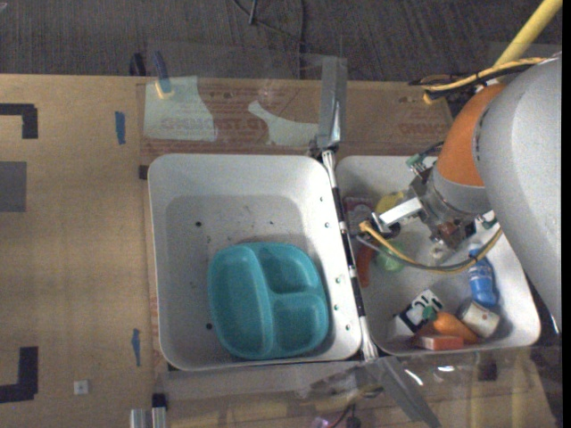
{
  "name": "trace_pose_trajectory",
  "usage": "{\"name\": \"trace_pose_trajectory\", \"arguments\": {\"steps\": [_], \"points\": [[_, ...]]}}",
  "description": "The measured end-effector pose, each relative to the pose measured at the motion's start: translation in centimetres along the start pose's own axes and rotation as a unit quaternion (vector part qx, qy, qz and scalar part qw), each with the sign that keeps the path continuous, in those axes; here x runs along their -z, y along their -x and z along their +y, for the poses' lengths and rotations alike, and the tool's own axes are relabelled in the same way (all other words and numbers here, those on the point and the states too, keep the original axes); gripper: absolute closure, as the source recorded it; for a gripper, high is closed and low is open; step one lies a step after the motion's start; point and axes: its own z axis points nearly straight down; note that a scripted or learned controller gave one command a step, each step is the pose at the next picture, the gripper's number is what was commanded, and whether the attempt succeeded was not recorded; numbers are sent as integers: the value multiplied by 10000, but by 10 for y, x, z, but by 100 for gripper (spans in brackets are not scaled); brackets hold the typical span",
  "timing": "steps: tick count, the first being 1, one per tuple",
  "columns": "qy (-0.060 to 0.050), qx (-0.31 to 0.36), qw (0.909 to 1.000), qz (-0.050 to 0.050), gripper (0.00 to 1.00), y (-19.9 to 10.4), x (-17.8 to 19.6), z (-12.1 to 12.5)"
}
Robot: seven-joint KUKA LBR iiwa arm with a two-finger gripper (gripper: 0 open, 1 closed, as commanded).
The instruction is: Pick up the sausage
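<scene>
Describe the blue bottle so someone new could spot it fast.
Start at the right bin, the one the arm reaches into. Along its right wall, just below the orange wrist band, lies the small blue bottle. It is the only blue item there; its neighbours toward the front wall are orange, white and black.

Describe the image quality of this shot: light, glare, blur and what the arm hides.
Camera view: soft, even light; the whole frame slightly blurred; pale glare on the clear sheet behind the bins; faint shadow along the teal tray in the left bin; the grey arm covers part of the right bin, whose small items stay indistinct.
</scene>
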Motion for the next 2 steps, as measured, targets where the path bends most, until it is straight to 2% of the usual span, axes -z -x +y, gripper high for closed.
{"name": "trace_pose_trajectory", "arguments": {"steps": [1,2], "points": [[-22,-618,9981,12,0,21,-11,37],[-23,-595,9982,-8,100,21,-1,37]]}}
